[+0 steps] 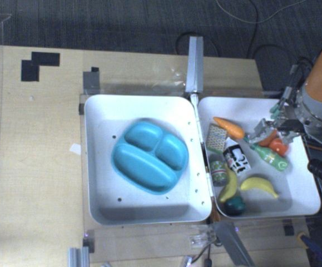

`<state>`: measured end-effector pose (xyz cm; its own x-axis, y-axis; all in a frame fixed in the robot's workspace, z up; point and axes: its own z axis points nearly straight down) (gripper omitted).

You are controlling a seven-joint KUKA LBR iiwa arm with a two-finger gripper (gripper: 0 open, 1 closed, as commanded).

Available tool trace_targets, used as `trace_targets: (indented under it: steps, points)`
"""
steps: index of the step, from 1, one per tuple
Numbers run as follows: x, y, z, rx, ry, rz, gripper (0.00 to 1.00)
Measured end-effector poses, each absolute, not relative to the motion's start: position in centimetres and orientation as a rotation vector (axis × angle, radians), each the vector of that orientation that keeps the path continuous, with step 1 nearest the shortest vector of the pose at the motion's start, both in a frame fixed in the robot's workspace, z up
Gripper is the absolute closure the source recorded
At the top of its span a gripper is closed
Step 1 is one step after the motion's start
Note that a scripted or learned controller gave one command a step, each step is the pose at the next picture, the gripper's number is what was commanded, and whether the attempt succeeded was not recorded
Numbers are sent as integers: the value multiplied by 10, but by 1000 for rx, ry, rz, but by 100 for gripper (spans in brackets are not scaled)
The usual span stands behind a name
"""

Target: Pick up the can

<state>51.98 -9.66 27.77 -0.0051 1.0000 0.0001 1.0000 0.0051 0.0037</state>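
- 2 white bins: left bin (pixel 94 166) holds a blue divided plate (pixel 149 156).
- Can (pixel 219 172): right bin (pixel 311 199), lower-left, beside a banana (pixel 228 187).
- Gripper (pixel 267 128): right of frame, over a green bottle (pixel 270 156); fingers' state unclear.

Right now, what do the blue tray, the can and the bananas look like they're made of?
Blue tray: probably molded plastic, uniform color with a soft sheen and rounded compartments. Can: likely metal under a printed greenish label, though it is too small to be sure. Bananas: probably plastic toy fruit, evenly yellow and smooth, without any blemishes.
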Motion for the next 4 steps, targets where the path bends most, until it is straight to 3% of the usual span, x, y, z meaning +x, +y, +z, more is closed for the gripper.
trace_targets:
  steps: [1,2,3,4]
  points:
    - [490,-97,98,2457,1936,9,0]
    - [491,-94,108,2455,1943,14,100]
    - [491,-96,108,2455,1940,11,0]
    - [562,-16,186,2518,1876,7,0]
